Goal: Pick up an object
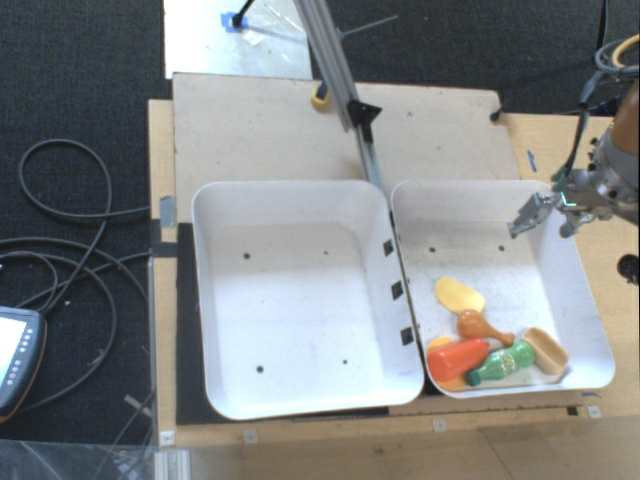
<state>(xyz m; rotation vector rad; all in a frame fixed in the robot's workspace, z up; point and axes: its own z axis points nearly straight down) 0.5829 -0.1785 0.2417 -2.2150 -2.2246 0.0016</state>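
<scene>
Several toy foods lie in the near corner of the right bin (480, 208): a yellow piece (459, 294), a brown drumstick (484, 325), a red and orange piece (457, 354), a green bottle (503, 362) and a tan bun (546, 349). My gripper (547, 221) hangs over the bin's far right side, well behind the pile. It is open, with nothing between its fingers. The arm's wrist enters from the right edge.
The left bin (290, 298) sits beside the right one, with a shared wall between them. A slanted metal pole (335, 58) crosses the board behind the bins. Cables and a pendant lie on the dark floor at left.
</scene>
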